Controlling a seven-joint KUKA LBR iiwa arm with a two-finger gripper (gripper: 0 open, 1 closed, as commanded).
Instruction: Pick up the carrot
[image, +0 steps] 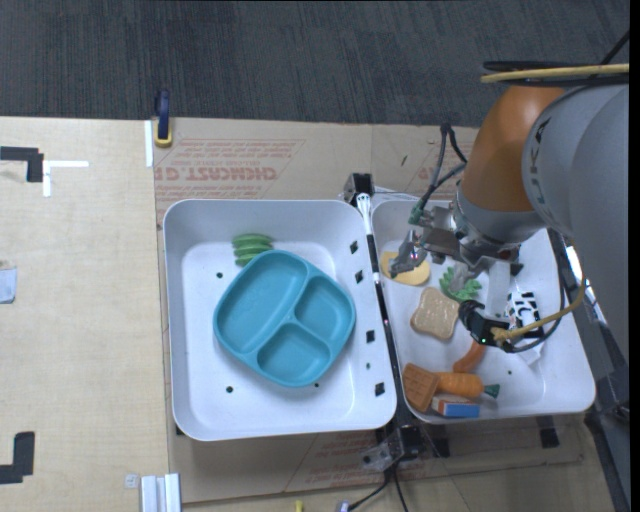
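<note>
One carrot (462, 371), one blue plate (285, 318), two white bins (190, 330).

Arm: grey with an orange band (505, 150), reaching in from the right over the right bin (570, 395).
Gripper (440, 262): low over the right bin's far half, above a yellow round piece (405, 270) and a green leafy piece (462, 283).
Carrot (468, 382): lying near the front of the right bin, apart from the gripper.
Right bin, other items: bread slice (435, 315), brown piece (420, 388), small blue and red box (458, 408).
Left bin (190, 400): blue divided plate (285, 318), with a green pea pod (253, 245) just behind it.
</note>
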